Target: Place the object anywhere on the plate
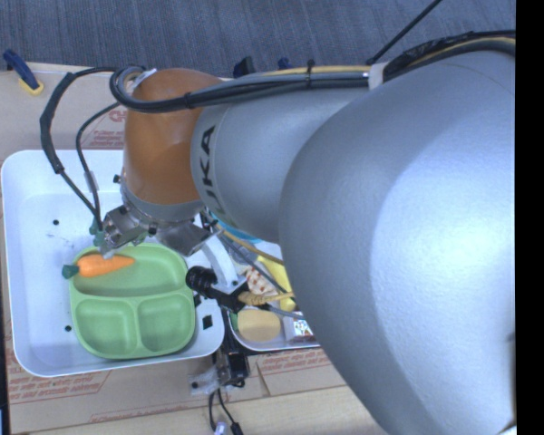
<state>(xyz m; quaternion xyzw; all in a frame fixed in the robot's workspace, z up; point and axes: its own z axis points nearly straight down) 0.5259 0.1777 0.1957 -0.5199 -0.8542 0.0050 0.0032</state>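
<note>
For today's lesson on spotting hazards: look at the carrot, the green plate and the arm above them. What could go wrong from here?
1. The carrot lies at the far rim of the green plate, leafy end over the edge; a nudge could roll it off into the white bin.
2. The gripper sits very close to the carrot, so pulling away might drag it.
3. Loose cables hang near the plate and could snag.

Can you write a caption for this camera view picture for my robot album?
The arm leans over the left bin, where a carrot lies in the top section of a green plate.
</note>
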